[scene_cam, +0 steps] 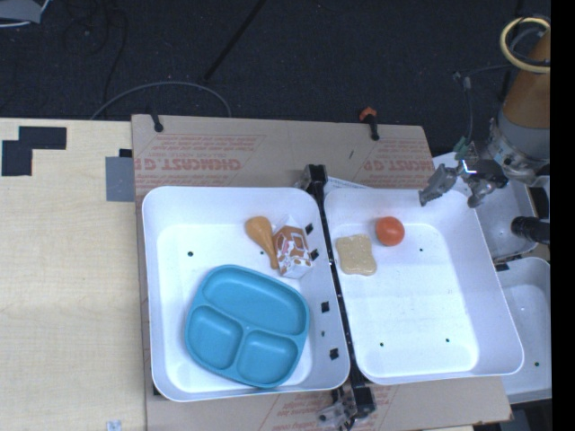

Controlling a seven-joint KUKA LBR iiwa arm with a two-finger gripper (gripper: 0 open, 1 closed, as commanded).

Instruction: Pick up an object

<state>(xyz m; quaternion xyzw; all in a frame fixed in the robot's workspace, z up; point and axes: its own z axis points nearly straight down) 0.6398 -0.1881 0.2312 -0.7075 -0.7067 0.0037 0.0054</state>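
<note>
Right now the gripper (457,188) hangs over the far right corner of the right bin (467,321), fingers spread w/ nothing between them. Inside that bin, near its far left end, sit a red ball (390,231) and a tan sponge (356,255), just beside each other. Left bin (171,250) holds a blue divided plate (245,325), wooden spoon (262,236), small brown carton (293,250).

Mostly smooth plastic over matt cardboard and pale wood.
Two white bins, left bin (162,241) and right bin (467,330), of smooth, faintly glossy plastic; blue divided plate (244,326) of matt plastic; orange ball (389,231) smooth and slightly shiny; tan sponge-like block (357,255) rough and porous; printed brown cardboard sheet (269,155) dull; worktop (63,268) of light wood-grain laminate; dark floor (269,43) like coarse carpet.
</note>
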